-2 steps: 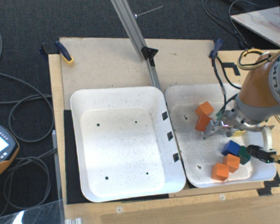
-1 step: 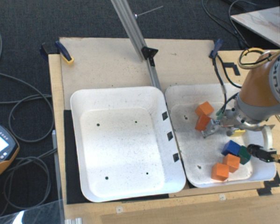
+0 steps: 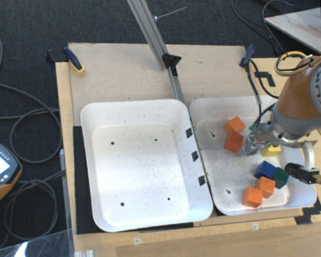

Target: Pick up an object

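Observation:
The right bin (image 3: pixel 217 192) holds several small blocks. Two orange blocks (image 3: pixel 235 124) (image 3: pixel 233 142) lie near its middle. Lower right, a blue block (image 3: pixel 265 170), a green block (image 3: pixel 281 177) and two more orange blocks (image 3: pixel 266 186) (image 3: pixel 252 196) cluster together. A yellow block (image 3: pixel 272 150) peeks out from under the wrist. My gripper (image 3: pixel 251 146) hangs low in the right bin, just right of the lower of the two middle orange blocks and above the blue one. I see nothing held in it.
The left bin (image 3: pixel 96 123) sits beside the right one, their raised rims meeting in the middle. A slanted metal pole (image 3: pixel 154 34) rises behind the bins. The arm's orange band (image 3: pixel 298 94) and loose cables (image 3: pixel 297 172) crowd the right edge.

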Controlling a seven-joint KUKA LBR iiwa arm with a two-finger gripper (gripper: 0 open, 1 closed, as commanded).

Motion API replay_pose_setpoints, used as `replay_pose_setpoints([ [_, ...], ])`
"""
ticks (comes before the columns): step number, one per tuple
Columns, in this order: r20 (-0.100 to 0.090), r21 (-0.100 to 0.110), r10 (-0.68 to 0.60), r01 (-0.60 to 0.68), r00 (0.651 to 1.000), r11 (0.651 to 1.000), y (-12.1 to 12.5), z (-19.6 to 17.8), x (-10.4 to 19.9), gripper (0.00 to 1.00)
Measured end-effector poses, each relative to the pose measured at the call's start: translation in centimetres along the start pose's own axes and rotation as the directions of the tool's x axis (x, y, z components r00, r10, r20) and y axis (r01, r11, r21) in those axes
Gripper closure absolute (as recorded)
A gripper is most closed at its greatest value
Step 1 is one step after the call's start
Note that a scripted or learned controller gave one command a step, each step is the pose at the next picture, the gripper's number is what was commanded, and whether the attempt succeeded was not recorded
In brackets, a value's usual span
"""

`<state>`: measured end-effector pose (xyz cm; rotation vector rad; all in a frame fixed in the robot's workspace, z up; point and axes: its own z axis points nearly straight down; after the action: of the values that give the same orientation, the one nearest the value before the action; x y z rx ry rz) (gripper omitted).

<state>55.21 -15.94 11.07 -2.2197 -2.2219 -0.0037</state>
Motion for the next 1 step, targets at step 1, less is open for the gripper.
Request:
replay_pose_setpoints([
  [1, 0.004, -0.004, 0.000, 0.000, 1.000, 1.000, -0.30, -4.54, -0.48, 1.00],
])
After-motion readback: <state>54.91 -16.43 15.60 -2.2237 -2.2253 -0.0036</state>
